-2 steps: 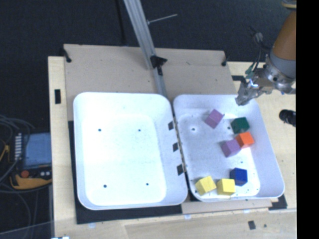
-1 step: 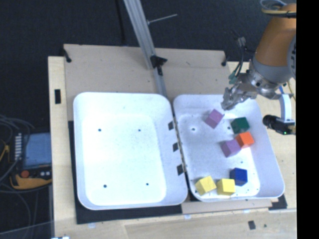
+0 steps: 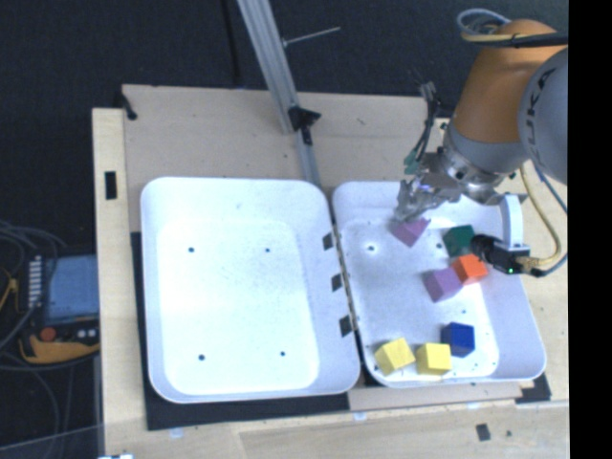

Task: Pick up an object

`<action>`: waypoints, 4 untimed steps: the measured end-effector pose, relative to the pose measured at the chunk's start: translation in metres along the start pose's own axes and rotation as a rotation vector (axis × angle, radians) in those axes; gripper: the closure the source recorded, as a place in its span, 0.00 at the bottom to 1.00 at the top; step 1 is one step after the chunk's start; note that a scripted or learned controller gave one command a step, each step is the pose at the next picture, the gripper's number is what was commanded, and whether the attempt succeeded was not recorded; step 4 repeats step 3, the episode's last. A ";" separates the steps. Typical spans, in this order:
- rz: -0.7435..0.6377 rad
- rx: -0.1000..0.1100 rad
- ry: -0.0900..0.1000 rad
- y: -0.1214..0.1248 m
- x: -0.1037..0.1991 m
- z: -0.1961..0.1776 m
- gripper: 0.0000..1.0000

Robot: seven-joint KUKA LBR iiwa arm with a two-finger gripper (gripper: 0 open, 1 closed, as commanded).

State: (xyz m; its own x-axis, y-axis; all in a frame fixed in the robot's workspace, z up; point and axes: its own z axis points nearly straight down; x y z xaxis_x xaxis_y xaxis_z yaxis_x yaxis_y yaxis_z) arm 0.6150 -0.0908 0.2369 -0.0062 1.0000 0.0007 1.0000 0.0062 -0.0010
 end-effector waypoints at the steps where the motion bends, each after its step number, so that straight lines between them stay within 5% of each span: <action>1: -0.001 -0.001 0.001 -0.003 0.043 -0.005 1.00; 3: -0.002 -0.003 0.001 -0.012 0.153 -0.018 1.00; 4: -0.002 -0.003 0.001 -0.012 0.153 -0.018 1.00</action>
